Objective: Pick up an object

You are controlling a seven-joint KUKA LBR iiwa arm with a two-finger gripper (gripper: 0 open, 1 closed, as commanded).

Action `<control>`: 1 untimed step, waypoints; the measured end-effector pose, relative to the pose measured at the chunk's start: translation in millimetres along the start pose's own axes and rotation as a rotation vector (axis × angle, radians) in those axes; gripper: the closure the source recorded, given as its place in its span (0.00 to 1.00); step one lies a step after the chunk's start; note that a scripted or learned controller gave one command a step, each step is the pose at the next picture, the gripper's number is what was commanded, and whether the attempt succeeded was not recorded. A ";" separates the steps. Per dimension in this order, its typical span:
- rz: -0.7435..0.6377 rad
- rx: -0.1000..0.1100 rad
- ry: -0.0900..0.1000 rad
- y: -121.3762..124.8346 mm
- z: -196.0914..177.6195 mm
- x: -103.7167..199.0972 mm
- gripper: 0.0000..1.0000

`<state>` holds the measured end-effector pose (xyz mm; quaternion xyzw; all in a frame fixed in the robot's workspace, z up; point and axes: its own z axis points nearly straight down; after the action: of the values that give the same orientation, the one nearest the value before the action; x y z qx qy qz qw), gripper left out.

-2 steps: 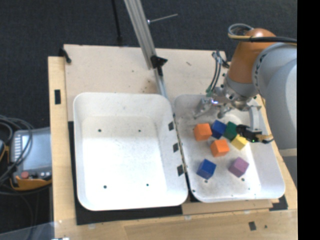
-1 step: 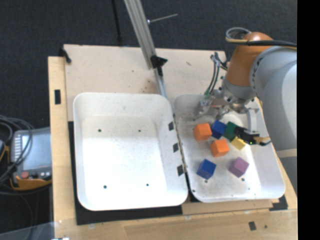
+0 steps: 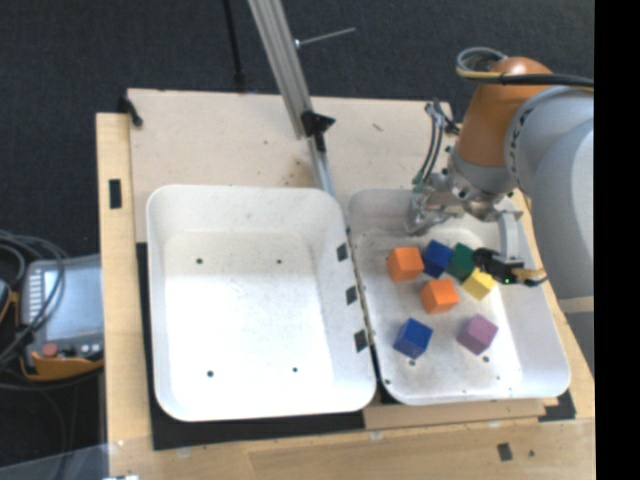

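Seven blocks (image 3: 441,288) in right bin (image 3: 530,368), beside left bin (image 3: 170,208).

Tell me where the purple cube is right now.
The purple cube lies in the right bin, toward its near right corner, right of the lone blue cube and below the yellow cube.

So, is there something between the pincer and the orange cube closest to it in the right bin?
Nothing visible. The pincer hangs at the far end of the right bin, and bare bin floor separates it from the orange cube. The blue cube sits beside the orange one, not in the path.
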<state>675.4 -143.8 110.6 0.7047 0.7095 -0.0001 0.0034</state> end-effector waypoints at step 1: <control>0.005 -0.002 0.003 -1.8 -46.3 -5.0 1.00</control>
<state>673.4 -148.6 156.9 0.7066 0.7076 0.0017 0.0030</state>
